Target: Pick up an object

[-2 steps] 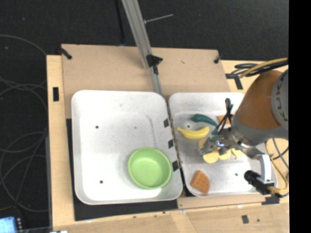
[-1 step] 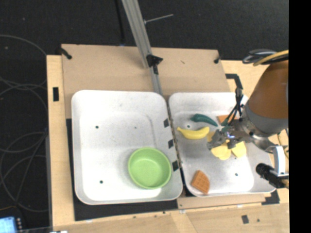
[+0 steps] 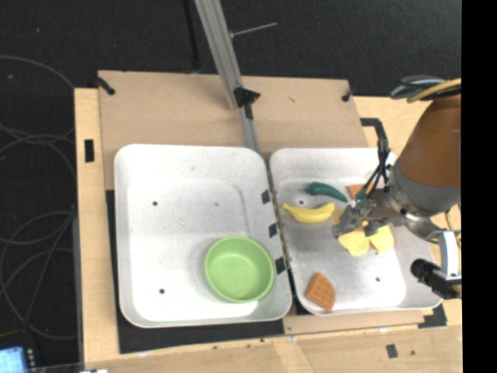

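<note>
The right bin (image 3: pixel 342 162) holds a yellow banana (image 3: pixel 310 213), a teal curved piece (image 3: pixel 324 190) just behind it, a pale yellow object (image 3: pixel 365 242) and a tan waffle-like piece (image 3: pixel 320 291) near the front rim. An orange bit (image 3: pixel 355 191) peeks out beside the arm. My gripper (image 3: pixel 356 220) hangs low over the right bin, right of the banana and directly above the pale yellow object. Its dark fingers point down-left, and their spacing is not readable.
A green bowl (image 3: pixel 239 268) sits in the front right corner of the left bin (image 3: pixel 178 185). A metal pole (image 3: pixel 221 49) slants up from the back between the bins. The arm's orange band (image 3: pixel 435 146) fills the right side.
</note>
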Action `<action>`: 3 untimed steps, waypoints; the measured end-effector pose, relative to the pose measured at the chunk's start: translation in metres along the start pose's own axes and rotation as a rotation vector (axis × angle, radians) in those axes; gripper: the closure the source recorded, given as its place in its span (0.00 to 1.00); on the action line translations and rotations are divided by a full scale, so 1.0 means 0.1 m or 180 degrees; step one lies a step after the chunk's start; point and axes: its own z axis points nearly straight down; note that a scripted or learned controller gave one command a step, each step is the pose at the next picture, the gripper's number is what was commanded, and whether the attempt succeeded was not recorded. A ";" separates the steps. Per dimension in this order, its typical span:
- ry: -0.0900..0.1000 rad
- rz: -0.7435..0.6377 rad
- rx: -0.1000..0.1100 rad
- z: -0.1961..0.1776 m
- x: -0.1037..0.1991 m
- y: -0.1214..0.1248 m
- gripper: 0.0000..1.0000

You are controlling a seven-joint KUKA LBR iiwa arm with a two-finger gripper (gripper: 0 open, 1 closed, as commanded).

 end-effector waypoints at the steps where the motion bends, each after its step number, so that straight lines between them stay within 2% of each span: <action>1: 0.0005 -0.0015 0.0001 -0.11 0.59 0.14 1.00; 3: 0.0006 -0.0012 0.0006 -0.27 1.59 0.38 1.00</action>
